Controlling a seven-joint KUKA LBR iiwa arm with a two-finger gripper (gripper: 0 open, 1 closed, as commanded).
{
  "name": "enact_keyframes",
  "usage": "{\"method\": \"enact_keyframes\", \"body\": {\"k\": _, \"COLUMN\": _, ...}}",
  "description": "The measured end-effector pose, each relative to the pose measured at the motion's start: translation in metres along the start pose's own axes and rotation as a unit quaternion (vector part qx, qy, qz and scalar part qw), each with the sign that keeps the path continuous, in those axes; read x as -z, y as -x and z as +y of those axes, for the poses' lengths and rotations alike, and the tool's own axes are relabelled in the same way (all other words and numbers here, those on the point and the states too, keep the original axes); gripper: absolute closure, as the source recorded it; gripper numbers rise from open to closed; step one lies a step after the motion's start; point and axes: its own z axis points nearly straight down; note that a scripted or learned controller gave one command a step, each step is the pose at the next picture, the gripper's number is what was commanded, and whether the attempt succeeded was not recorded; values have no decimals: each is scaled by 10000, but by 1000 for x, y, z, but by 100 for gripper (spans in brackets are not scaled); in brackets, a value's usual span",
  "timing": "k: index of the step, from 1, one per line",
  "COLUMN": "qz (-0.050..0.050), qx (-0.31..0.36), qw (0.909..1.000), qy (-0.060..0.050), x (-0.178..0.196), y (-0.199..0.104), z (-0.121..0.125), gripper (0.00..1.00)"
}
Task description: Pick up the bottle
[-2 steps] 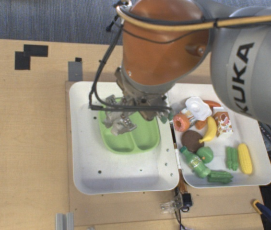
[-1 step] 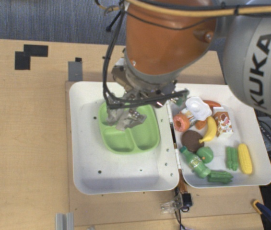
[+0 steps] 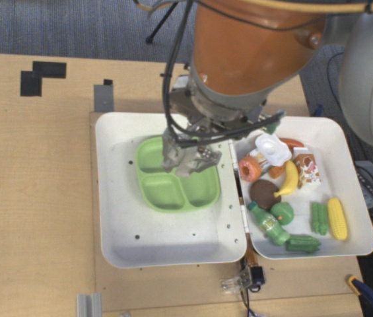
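Wooden bench [image 3: 34,197], blue-grey carpet behind, two white bins side by side. Left bin [image 3: 120,243] holds a green tray [image 3: 166,193] with compartments. Right bin [image 3: 358,240] is full of toy food: banana [image 3: 290,179], corn [image 3: 337,218], donut [image 3: 249,170], a brown round piece [image 3: 263,191], other small green and red items.

Bottle [image 3: 268,223]: green, lying on its side at the right bin's near-left area, just beside the divider wall, touching or nearly touching the brown piece and a green round toy [image 3: 282,212]. Another green piece [image 3: 303,244] lies just beside its base end.

Arm's orange band dominates the top. Gripper [image 3: 186,157] sits low over the tray in the left bin, well apart from the bottle. Cannot tell its state; nothing visibly held.

Step in hand, judged: get over to the bottle. Should lift clear of the bin wall, cross to the right bin, align jaws across the bottle's short axis, descend mid-body. Risk: crowding neighbours and the near wall leaves little finger room, so a glancing grasp could roll it.
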Motion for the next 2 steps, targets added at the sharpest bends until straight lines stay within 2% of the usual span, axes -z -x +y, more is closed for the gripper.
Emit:
{"method": "enact_keyframes", "body": {"k": 1, "qz": -1, "qx": 410, "qw": 9992, "qy": -1, "x": 51, "y": 1, "z": 0, "gripper": 100}}
{"method": "enact_keyframes", "body": {"k": 2, "qz": 14, "qx": -339, "qw": 9994, "qy": 5, "x": -3, "y": -17, "z": -9, "gripper": 100}}
